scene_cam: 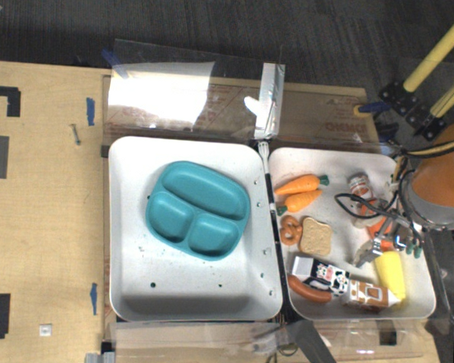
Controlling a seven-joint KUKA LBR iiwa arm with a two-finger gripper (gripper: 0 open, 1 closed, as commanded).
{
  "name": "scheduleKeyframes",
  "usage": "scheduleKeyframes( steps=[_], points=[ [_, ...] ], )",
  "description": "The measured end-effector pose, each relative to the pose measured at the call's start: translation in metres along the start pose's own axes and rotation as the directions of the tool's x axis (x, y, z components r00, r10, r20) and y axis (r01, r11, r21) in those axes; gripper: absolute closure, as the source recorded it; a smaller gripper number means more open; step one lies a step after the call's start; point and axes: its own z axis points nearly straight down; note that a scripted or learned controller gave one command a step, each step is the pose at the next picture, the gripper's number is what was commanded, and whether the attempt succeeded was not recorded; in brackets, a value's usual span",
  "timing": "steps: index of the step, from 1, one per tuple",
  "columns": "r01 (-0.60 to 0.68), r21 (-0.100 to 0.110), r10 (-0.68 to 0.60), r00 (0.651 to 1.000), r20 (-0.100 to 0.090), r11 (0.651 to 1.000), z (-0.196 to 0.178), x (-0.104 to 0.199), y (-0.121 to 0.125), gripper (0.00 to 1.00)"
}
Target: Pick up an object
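Note:
The right bin [340,163] holds several toy foods. Two orange carrots [299,187] lie at its left, with a pretzel [290,230] and a bread slice [316,236] below them. Along the near wall lie a red sausage [309,291], a cow-print carton [330,276] and a brown carton [369,295]. A small can [358,182] stands near the far wall. My gripper [379,239] hangs over the bin's right side, with cables around it, just above and left of a yellow bottle [390,273]. I see nothing held in it.
The left bin [183,292] carries a teal divided plate [197,208]. The arm's orange band [441,179] rises over the right bin's far right corner. Yellow poles [443,44] stand at the back right. A clear plastic sheet [171,98] lies behind the bins.

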Motion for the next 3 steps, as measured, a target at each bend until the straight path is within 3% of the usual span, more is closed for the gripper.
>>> scheduleKeyframes(
  steps=[1, 2, 3],
  points=[
    [0.003, 0.001, -0.003, 1.0, 0.013, 1.0, -0.013, -0.004, 0.001, 1.0],
    [-0.188, -0.002, 0.188, 0.982, 0.005, 0.982, -0.175, -0.049, 0.043, 1.0],
    [0.077, -0.001, -0.077, 0.997, -0.014, 0.997, -0.022, -0.093, 0.039, 1.0]
  ],
)
